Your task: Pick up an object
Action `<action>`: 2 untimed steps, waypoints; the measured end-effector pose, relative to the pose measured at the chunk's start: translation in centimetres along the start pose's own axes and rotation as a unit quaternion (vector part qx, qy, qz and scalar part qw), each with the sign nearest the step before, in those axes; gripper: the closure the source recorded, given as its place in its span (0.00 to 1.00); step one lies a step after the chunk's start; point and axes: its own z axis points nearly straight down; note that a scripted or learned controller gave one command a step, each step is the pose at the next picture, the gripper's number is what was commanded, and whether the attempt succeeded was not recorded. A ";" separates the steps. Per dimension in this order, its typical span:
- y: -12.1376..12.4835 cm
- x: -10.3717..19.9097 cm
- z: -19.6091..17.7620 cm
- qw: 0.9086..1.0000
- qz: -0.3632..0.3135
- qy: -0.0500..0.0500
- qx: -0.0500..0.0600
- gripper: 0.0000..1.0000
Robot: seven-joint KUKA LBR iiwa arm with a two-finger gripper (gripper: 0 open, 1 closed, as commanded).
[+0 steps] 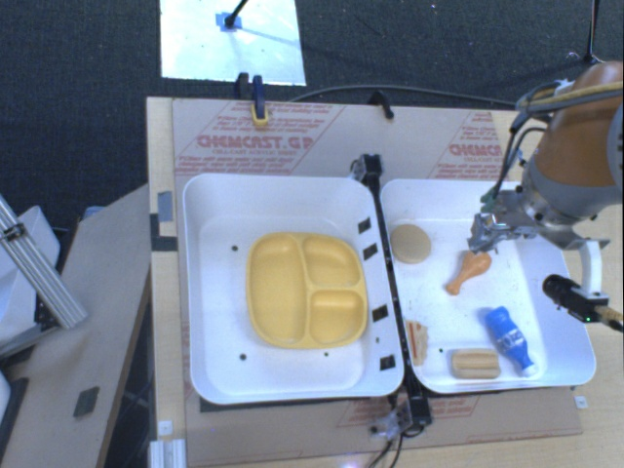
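Note:
The right bin (565,359) holds several small objects: a round tan cookie (410,243), an orange chicken drumstick (468,271), a blue bottle (509,338), a bread roll (475,364) and a bacon strip (417,341). My gripper (485,233) hangs over the right bin's upper middle, just above the top end of the drumstick. Whether it touches the drumstick is unclear from this angle.
The left bin (210,252) holds a yellow divided plate (306,289). A black hinge bar (378,261) runs between the two bins. The arm's orange band (580,115) and grey wrist hang over the right bin's far right side.

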 end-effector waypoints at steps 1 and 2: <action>-2.0 5.3 0.5 1.000 -0.002 0.001 0.003 1.00; -3.7 10.0 -0.4 1.000 -0.003 0.002 0.002 1.00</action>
